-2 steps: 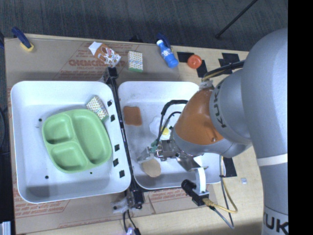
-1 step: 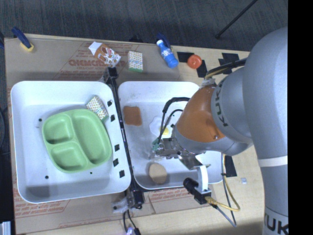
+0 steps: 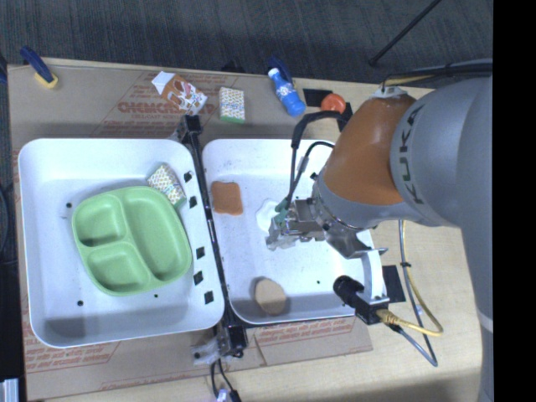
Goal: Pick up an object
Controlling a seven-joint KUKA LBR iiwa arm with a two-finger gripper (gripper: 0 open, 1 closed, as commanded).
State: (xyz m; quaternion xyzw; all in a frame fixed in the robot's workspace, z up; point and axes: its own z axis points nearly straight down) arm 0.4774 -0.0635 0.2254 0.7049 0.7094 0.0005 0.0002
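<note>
Gripper [image 3: 280,229] low in the right bin [image 3: 251,153], mid-floor; can't tell its opening or whether it has anything; brown flat piece [image 3: 226,198] to its left, apart; tan round piece [image 3: 269,296] nearer, by the near wall; open floor at the far side; left bin [image 3: 38,224] carries a green divided plate [image 3: 130,239] and a small packet [image 3: 167,182] at its far-right rim.

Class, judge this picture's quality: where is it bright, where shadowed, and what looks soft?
Camera view: both white bins read bright and evenly lit; a soft shadow lies along the left bin's near edge under the green tray; the gripper looks slightly soft, its detail hard to read.
</note>
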